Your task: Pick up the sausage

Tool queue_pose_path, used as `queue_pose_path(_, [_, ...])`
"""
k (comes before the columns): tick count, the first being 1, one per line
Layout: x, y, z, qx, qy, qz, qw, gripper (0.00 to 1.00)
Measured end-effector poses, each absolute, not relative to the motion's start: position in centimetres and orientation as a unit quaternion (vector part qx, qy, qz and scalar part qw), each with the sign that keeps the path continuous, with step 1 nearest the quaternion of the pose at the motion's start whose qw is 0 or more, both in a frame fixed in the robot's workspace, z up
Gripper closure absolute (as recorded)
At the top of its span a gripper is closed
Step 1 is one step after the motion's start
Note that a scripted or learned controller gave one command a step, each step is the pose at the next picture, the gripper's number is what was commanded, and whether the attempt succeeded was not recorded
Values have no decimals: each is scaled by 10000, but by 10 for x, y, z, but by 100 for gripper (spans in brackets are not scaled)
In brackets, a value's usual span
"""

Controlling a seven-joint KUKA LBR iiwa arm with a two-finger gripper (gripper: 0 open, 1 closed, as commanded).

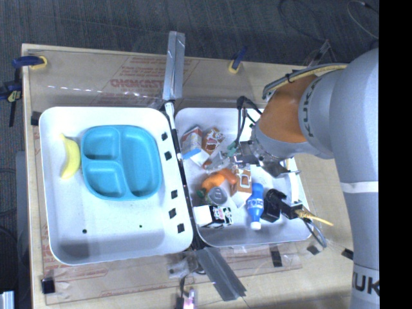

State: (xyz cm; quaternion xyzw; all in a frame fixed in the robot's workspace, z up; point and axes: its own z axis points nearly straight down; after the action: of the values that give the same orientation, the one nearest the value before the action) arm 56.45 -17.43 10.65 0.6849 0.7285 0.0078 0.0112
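Two letters, "KU", show on the arm (360, 172); end effector (239, 161) grip state unclear.

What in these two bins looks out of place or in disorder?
The banana lies loose on the left bin's floor, beside the blue tray, not in a compartment. The right bin is crowded: packets, an orange item and a tipped-over bottle piled together.

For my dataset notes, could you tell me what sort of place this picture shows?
Probably a robotics lab test bench: a grey arm reaches over two white bins set on a wooden board held by clamps, one holding toy food and a blue tray.
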Motion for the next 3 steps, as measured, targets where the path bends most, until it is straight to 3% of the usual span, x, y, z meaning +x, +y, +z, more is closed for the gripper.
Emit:
queue_pose_path(1, [593,-189,107,6586,7524,57,105,0])
queue_pose_path(2, [560,-128,94,5804,8143,-8,43,0])
queue_pose_path(3, [559,-128,100,5788,8155,-17,7,100])
